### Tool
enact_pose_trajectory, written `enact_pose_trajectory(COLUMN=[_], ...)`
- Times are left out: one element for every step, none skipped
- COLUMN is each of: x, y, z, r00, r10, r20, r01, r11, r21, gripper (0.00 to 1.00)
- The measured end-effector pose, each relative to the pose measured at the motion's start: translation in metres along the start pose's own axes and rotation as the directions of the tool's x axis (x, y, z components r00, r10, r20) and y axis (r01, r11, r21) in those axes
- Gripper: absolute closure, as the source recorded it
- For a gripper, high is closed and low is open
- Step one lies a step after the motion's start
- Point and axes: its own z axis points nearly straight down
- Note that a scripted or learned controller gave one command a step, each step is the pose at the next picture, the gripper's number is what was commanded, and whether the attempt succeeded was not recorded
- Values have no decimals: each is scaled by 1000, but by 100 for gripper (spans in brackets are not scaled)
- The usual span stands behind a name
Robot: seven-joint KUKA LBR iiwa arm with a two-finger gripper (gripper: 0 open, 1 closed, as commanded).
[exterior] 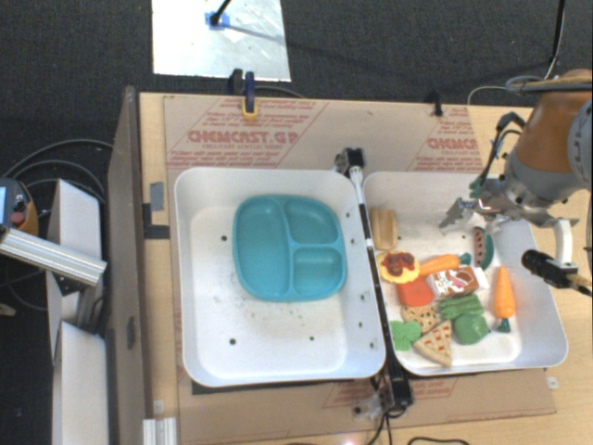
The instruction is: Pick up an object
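- The job is to pick up one thing, and it does not look done yet. No toy is up in the air.
- All the toys lie in the white plastic bin on the right. There is a plastic carrot, a green toy pepper, a slice of toy pizza, a tan bread piece, a small round pizza with red spots, and a slice of toy watermelon.
- The white plastic bin on the left holds a blue plastic plate with three sections. The plate has nothing on it.
- The grey robot arm with the orange band reaches in from the right, over the back part of the toy bin.
- The metal gripper hangs near the back of that bin, just above the watermelon slice.
- I see no toy between its fingers. The gripper is small and a bit blurry here, so I cannot tell if it is open or closed.
- What is left, I think: go down onto a toy, squeeze it, and lift it. The watermelon slice looks like the closest one.
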Motion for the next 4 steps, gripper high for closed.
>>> enact_pose_trajectory(x=[-26, -26, -26, -26], y=[15, 17, 17, -34], z=[46, 31, 32, 45], r00=[1000, 1000, 1000, 1000], r10=[4, 2, 1, 6], r20=[6, 7, 7, 5], r01=[-4, -2, -1, -6], r11=[1000, 1000, 1000, 1000], r21=[-12, -19, -18, -10], gripper=[0, 100, 0, 0])
